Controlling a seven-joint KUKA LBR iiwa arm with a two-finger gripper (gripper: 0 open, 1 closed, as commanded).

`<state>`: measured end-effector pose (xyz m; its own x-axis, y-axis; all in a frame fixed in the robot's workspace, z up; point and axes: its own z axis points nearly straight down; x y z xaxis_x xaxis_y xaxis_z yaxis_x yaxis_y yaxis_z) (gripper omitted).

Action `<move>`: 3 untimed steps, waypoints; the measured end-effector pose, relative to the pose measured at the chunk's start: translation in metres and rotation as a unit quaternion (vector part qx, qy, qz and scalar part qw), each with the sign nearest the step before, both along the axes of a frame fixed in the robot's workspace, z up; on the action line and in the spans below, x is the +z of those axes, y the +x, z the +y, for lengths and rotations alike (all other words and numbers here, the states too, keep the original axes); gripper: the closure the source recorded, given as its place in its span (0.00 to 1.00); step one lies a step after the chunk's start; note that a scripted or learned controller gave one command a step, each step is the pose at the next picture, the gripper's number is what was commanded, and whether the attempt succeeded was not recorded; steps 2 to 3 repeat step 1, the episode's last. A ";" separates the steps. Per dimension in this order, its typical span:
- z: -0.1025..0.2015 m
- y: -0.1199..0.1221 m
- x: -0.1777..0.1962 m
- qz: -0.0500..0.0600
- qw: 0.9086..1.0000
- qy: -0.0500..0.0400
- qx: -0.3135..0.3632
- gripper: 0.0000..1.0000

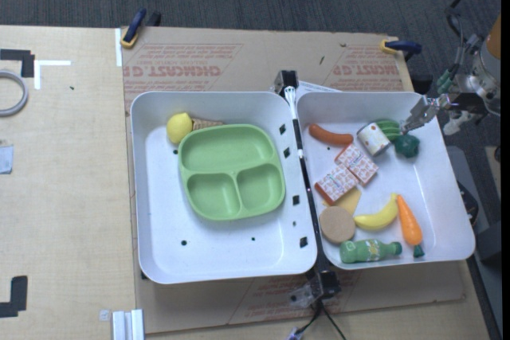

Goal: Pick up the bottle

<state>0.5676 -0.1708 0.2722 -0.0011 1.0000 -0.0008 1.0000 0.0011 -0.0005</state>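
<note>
The bottle (368,251) is green with a yellow label and lies on its side at the near edge of the right bin (446,195), cap pointing right. My gripper (419,115) hangs over the bin's far right corner, well away from the bottle. It sits just above a dark green vegetable (407,145) and to the right of a small tin can (372,138). Nothing shows in its grasp.
The right bin also holds a sausage (330,134), patterned cracker packs (347,173), a round biscuit (337,224), a banana (376,215) and a carrot (409,223) beside the bottle. The left bin (151,195) holds a green divided plate (231,171), a lemon (179,126) and a cone.
</note>
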 end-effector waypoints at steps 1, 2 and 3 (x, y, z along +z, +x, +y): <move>0.000 0.000 0.009 0.000 1.000 -0.001 0.001 1.00; 0.000 0.000 0.009 0.000 1.000 -0.001 0.001 1.00; 0.000 0.000 0.009 0.000 1.000 -0.001 0.001 1.00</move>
